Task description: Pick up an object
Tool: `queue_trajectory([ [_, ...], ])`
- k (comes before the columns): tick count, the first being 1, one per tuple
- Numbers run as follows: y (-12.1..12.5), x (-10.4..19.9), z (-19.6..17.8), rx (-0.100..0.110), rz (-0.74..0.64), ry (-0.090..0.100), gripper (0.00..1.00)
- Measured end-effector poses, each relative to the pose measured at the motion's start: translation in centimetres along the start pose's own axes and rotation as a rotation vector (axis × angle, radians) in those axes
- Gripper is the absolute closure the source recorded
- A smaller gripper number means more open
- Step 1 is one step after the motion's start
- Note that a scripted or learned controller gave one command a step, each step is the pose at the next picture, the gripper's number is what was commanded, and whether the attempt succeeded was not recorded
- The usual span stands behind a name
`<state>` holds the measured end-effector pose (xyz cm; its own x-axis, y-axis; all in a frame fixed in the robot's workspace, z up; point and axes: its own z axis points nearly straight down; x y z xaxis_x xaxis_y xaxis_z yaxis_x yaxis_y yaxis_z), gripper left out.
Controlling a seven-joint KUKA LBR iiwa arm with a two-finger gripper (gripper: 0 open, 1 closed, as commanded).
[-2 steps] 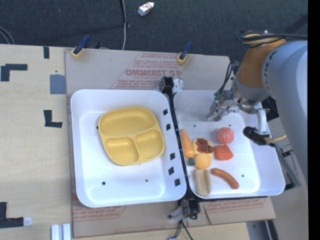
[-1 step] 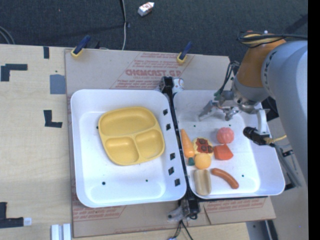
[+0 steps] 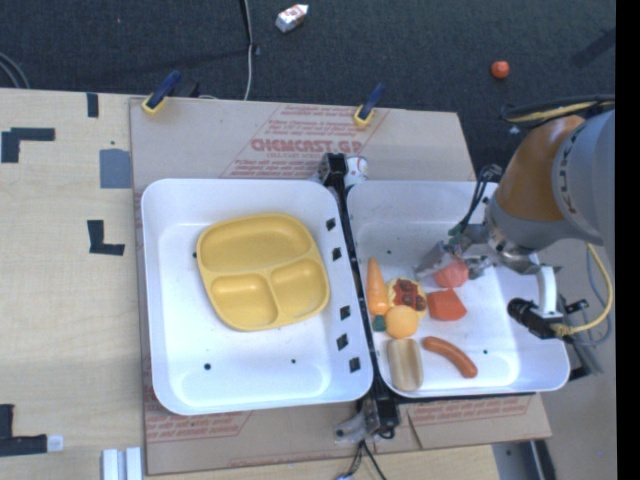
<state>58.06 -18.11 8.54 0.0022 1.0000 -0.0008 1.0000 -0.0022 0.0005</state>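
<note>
In the right bin (image 3: 500, 373) the hand (image 3: 447, 264) sits low over a pink piece (image 3: 451, 274) — whether it pinches it I cannot tell — beside a carrot (image 3: 376, 286), a sausage (image 3: 449, 356) and a yellow ball (image 3: 402, 322), while the left bin (image 3: 165, 368) holds a yellow tray (image 3: 262, 270).

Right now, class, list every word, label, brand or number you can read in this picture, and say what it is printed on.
"CHENCAST G.P." or close to it, in red print on the cardboard sheet under the two bins; the letters are blurred, so the spelling is uncertain.
Smaller red lines around it: too blurred to read.
Crumpled wrapper on the dark floor: no legible print.
</note>
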Motion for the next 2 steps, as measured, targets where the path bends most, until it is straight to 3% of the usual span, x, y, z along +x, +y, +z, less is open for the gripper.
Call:
queue_trajectory([
  [1, 0.3, 0.2, -1.1, -0.002, -0.004, 0.0, 1.0],
  [2, 3.1, 6.3, -9.6, -0.008, -0.011, 0.001, 1.0],
])
